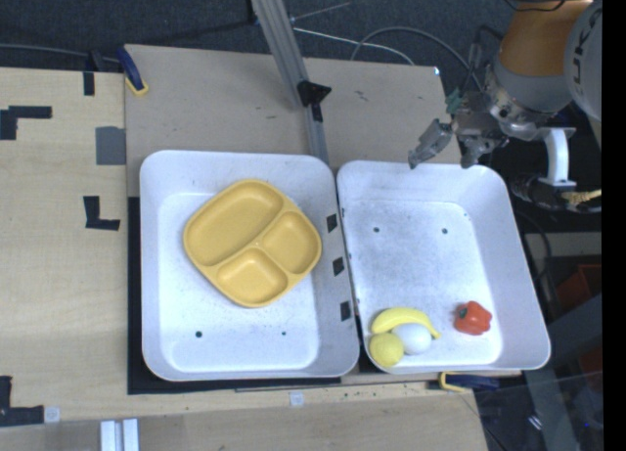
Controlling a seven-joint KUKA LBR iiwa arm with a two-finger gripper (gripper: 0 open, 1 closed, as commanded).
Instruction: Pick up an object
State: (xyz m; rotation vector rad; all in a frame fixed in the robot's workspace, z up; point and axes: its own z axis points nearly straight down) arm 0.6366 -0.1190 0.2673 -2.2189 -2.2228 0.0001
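Near the front edge of the right bin (489,204) lie a yellow banana (401,319), a yellow lemon (386,349) and a white egg-like ball (416,339), bunched together. A red pepper (472,318) sits a little to their right. My gripper (449,150) hangs above the back rim of the right bin, far from these objects. Its two fingers stand apart with nothing between them.
The left bin (156,244) holds a yellow three-compartment plate (251,242). A grey metal pole (284,38) slants down to the gap between the bins. Cables run along the bench behind the right bin.
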